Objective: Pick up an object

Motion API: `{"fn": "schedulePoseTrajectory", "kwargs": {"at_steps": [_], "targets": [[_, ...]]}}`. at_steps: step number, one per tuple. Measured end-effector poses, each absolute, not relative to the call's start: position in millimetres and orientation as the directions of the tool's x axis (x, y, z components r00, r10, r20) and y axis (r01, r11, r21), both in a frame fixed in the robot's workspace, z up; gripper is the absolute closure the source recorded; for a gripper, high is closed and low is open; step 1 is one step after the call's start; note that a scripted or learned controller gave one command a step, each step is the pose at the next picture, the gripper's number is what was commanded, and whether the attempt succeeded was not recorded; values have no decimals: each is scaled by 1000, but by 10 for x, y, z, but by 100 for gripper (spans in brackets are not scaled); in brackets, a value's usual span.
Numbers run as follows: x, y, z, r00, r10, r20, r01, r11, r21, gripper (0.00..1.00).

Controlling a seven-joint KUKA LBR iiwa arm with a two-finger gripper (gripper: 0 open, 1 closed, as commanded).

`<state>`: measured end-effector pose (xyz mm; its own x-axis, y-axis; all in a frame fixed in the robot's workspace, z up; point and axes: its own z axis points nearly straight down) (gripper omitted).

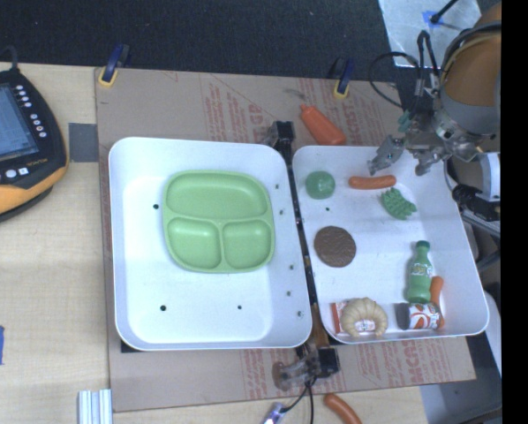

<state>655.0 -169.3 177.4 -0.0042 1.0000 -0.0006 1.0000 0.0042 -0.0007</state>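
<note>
gripper (403, 155) hangs with fingers spread, pinching nothing, just above the sausage (372, 182) in the right bin (472, 263)

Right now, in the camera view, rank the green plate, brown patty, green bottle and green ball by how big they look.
1. Green plate, by far the largest.
2. Brown patty and green bottle: too close to rank, round against tall and narrow.
3. Green ball, the smallest.

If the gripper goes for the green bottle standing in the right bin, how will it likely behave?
The green bottle stands upright, tall and narrow, so a sideways nudge would probably tip it. Its rounded body would likely roll once down. It looks like a light plastic toy, probably stiff.
</note>
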Motion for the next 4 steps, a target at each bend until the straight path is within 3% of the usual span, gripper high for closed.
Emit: {"fn": "schedulePoseTrajectory", "kwargs": {"at_steps": [2, 3, 4], "targets": [[6485, -1199, 2264, -4, 1000, 0, 1000, 4, 0, 0], [5825, -994, 1988, -3, 1000, -1, 1000, 3, -5, 0], [5797, -1204, 2391, -3, 1000, -1, 1000, 3, -1, 0]]}}
